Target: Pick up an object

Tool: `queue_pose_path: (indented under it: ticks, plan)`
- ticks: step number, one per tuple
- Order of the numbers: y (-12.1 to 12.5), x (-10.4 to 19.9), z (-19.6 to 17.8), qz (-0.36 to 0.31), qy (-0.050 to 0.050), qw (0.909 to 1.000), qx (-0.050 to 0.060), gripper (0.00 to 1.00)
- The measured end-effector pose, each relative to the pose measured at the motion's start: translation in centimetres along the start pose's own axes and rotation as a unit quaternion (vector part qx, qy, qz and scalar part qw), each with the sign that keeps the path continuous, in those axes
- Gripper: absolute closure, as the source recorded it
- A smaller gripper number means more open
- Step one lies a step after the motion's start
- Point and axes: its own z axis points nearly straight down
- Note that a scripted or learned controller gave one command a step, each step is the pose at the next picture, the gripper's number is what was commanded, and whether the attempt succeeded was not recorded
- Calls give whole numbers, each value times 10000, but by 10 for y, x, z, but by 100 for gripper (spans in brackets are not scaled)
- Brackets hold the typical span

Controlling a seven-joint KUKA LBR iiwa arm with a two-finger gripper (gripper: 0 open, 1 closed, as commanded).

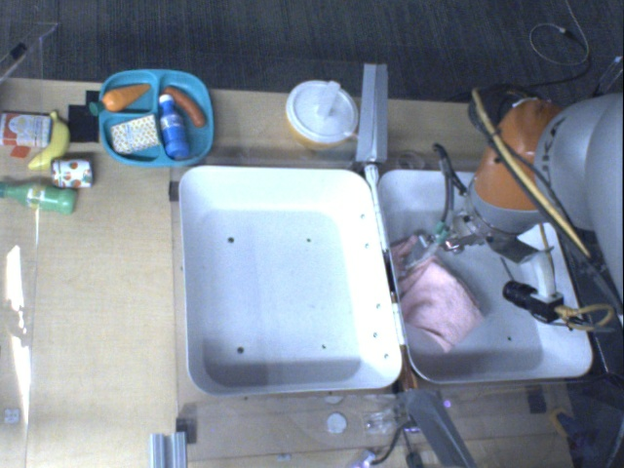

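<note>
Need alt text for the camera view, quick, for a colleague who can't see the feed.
The end effector is low in the right bin, at the top edge of a crumpled pink cloth. The left bin sits beside it, with a blue divided tray of toy food on the bench behind.

Left bin (pixel 283 281) floor open, pink cloth (pixel 437 300) and arm (pixel 526 178) crowding right bin (pixel 546 354)

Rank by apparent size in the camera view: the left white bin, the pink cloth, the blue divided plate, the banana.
1. left white bin
2. blue divided plate
3. pink cloth, close to the plate and partly hidden by the arm, so unsure
4. banana
</note>
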Motion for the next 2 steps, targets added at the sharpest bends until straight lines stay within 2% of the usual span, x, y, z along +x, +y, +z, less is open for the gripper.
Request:
queue_pose_path:
  ticks: [1,2]
  plan:
    - [3,0,-13,-9,-17,10000,-39,100]
    - [-5,-16,-31,-323,18,9995,48,100]
